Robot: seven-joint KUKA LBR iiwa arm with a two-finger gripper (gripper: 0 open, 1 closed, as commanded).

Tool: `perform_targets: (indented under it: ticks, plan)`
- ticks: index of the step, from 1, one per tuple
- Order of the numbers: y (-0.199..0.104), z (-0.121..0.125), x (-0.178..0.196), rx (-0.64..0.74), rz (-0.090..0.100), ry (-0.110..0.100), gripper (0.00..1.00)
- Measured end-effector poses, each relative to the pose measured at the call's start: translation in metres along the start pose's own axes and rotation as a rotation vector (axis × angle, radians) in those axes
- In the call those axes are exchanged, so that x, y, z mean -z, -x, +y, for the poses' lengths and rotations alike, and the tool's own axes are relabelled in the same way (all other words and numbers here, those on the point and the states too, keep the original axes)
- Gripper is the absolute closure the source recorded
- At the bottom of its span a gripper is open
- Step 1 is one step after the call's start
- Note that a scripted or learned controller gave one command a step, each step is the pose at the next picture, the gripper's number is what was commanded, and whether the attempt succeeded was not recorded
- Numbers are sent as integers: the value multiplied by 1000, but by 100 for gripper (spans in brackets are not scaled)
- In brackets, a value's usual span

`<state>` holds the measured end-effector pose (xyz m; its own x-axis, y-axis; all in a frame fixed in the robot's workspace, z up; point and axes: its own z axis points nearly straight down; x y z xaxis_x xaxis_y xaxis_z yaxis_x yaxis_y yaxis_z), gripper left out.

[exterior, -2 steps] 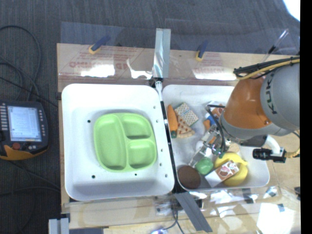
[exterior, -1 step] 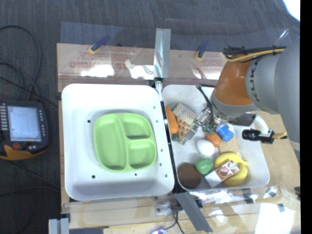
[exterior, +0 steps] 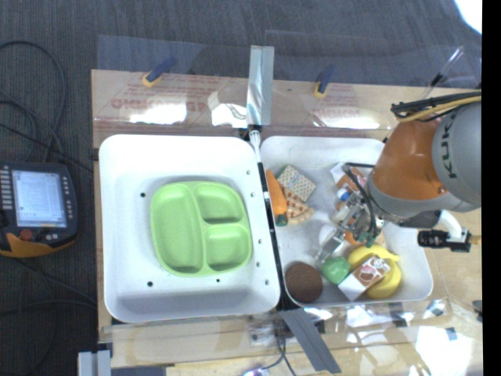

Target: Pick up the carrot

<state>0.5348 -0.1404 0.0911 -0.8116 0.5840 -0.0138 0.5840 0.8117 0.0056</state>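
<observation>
Here the carrot point(exterior: 275, 197) lies lengthwise in the right bin point(exterior: 313, 149), pressed along that bin's left wall, orange body with a dark green end toward the front. Just beside it, to its right, sit two waffle-patterned pieces point(exterior: 295, 190), one pale and one reddish, touching each other. Nearer the front edge rests a brown round object point(exterior: 304, 281), and next to it a green block point(exterior: 336, 270) beside a yellow item point(exterior: 379, 272) bearing a white-and-red label. The hand point(exterior: 349, 224) hovers over the middle of the right bin, well apart from the carrot; the view is too cluttered there to say whether it is spread or pressed together, and nothing is clearly pinched. The grey arm point(exterior: 427, 167) with its orange band enters from the right. The left bin point(exterior: 125, 171) holds a green divided tray point(exterior: 202, 227). Both bins sit on the desk point(exterior: 125, 100).
</observation>
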Motion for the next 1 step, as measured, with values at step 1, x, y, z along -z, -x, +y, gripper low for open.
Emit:
perform_targets:
  ticks: [1]
  plan:
    - [-53, 7, 1, -5, -1, 0, 0]
